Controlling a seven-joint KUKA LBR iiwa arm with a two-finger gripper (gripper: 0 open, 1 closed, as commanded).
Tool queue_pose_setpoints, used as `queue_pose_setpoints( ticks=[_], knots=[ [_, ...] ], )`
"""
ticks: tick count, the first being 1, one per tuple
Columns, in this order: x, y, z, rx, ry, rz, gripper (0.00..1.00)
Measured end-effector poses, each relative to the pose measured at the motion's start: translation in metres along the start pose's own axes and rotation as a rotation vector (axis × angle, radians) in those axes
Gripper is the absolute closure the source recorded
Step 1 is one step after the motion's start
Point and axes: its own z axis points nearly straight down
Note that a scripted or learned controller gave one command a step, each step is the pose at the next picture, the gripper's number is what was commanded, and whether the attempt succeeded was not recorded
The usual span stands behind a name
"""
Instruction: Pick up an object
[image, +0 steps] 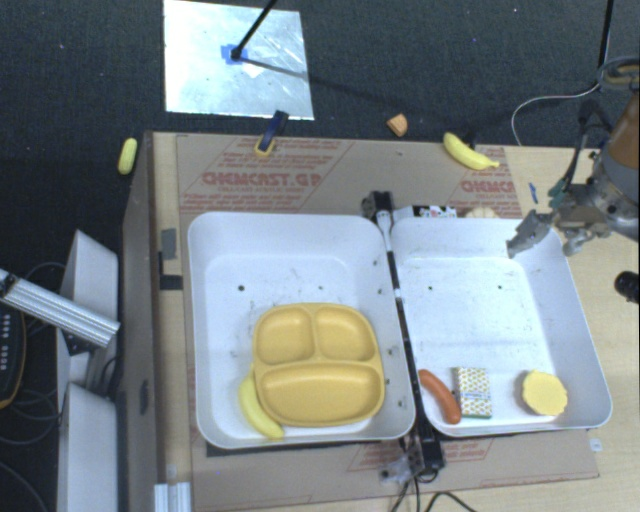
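My gripper (548, 238) hangs above the far right corner of the right bin (480, 300), its two fingers spread apart with nothing between them. Along that bin's near edge lie an orange sausage-shaped toy (440, 396), a small patterned box (472, 391) and a round yellow piece (544, 393), all well away from the gripper. In the left bin (280, 260) a yellow divided plate (318, 364) rests with a yellow banana (257, 408) against its near left side.
Outside the bins, a second banana (468, 151) lies on the cardboard at the back, an orange piece (398, 125) and a yellow item (127, 155) on the floor. A metal clip bar (395, 290) joins the bins.
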Motion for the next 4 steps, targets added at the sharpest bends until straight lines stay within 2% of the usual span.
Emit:
queue_pose_setpoints(
  ticks=[1, 2, 3, 4],
  knots=[
    [0.050, 0.029, 0.089, 0.003, 0.002, -0.002, 0.00],
    [-0.018, 0.027, 0.153, 0.002, 0.001, 0.002, 0.00],
    [-0.048, -0.035, 0.189, 0.001, 0.000, 0.003, 0.00],
    [-0.048, -0.033, 0.178, -0.003, -0.001, 0.001, 1.00]
  ],
)
